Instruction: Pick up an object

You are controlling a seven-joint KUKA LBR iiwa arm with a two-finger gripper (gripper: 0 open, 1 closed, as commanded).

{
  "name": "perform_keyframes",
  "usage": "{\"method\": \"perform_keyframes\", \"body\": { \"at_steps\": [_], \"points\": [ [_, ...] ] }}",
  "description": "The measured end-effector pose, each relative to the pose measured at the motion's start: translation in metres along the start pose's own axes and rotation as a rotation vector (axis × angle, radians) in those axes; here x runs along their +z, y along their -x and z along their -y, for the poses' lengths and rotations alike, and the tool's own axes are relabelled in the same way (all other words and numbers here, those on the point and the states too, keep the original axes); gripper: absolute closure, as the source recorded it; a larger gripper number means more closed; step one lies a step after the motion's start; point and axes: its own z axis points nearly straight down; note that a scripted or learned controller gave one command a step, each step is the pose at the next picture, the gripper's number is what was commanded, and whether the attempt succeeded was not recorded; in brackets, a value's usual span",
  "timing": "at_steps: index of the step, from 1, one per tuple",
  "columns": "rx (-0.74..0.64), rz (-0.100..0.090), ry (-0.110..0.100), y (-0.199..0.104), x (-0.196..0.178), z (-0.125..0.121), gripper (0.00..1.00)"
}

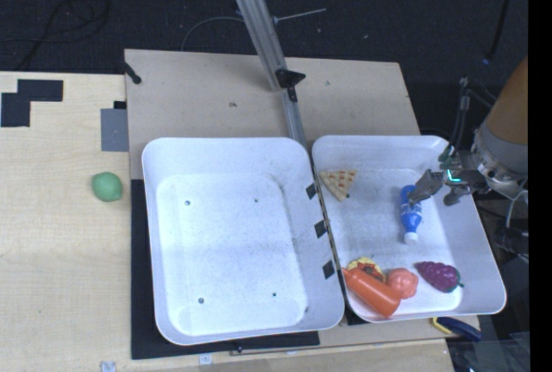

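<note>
Two bins on the bench; all candidates sit in the right bin (483, 293). Gripper (438, 185) hangs over that bin's right edge, near its far right corner, fingers spread, nothing between them. One finger (425, 186) points down-left toward the bottle (410, 212), which lies just beside it toward the bin's middle, blue body with the white cap toward the near edge. Cannot tell if the finger touches the bottle.

Others: waffle wedge (339, 182) by the left wall near the far edge; carrot (371, 292), tomato (402, 281) and grapes (439, 275) bunched along the near edge, carrot and tomato touching. Green ball (107, 186) sits on the bench, well left of the left bin (172, 156).

Likely the approach step, bottle being the nearest target. To do it well: centre the jaws across the bottle's narrow width, not along its length, then drop straight down so both fingers clear the sides before closing. Grip mid-body; the cap end is thin and would likely slip. Round body may roll if one finger lands first.
</note>
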Motion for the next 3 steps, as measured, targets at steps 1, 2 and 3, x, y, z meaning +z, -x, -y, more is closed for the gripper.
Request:
{"method": "perform_keyframes", "body": {
  "at_steps": [1,2,3],
  "points": [
    [0.0,0.0,0.0,0.0,0.0,0.0,0.0],
    [0.0,-0.001,-0.004,0.003,0.061,-0.004,0.0],
    [0.0,-0.001,-0.004,0.002,0.113,-0.003,0.0]
  ]
}}
